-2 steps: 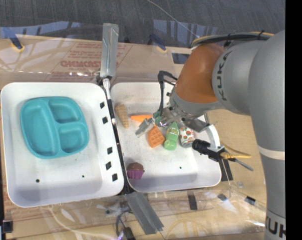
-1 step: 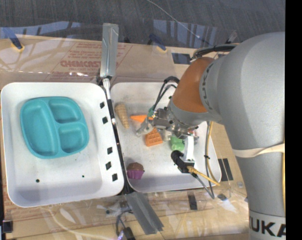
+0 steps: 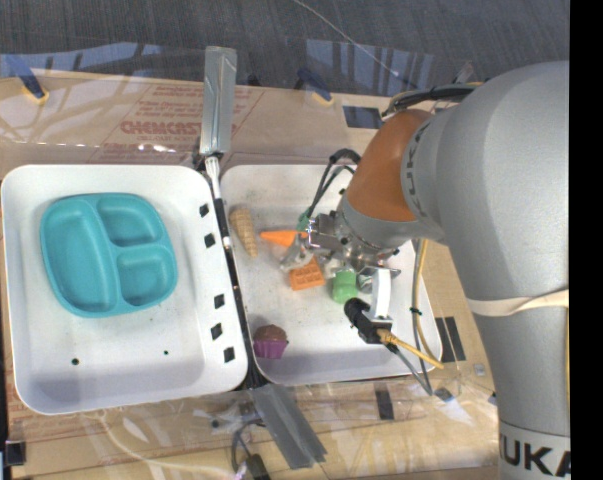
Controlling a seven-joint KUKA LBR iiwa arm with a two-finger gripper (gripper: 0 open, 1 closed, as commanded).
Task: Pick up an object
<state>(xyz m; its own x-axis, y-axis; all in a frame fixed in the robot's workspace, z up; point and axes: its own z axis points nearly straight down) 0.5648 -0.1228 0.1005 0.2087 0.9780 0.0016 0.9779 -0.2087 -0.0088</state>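
1. The gripper (image 3: 326,251) sits low in the right bin (image 3: 311,363), right of the frame's centre, hanging from the grey arm (image 3: 501,188) with its orange band (image 3: 386,173) that fills the right side of the frame.
2. Whether the gripper is spread or closed cannot be told; the wrist hardware hides that part.
3. Just at the gripper lie three small things in a cluster: an orange carrot (image 3: 278,236) pointing toward the left, an orange block (image 3: 304,278) just below it, and a green piece (image 3: 343,287) to the right of the block, partly under the wrist. None of them can be seen to be gripped.
4. Left of the carrot, near the bin's left wall, lies a tan ridged cone-like object (image 3: 244,230).
5. Toward the lower left corner of the same bin stands a purple cupcake-like toy (image 3: 270,342), well apart from the cluster.
6. The left bin (image 3: 101,383) holds a turquoise divided plate (image 3: 108,251) with three compartments, lying in its upper half.
7. Both bins rest on a brown cardboard-covered bench (image 3: 131,118).
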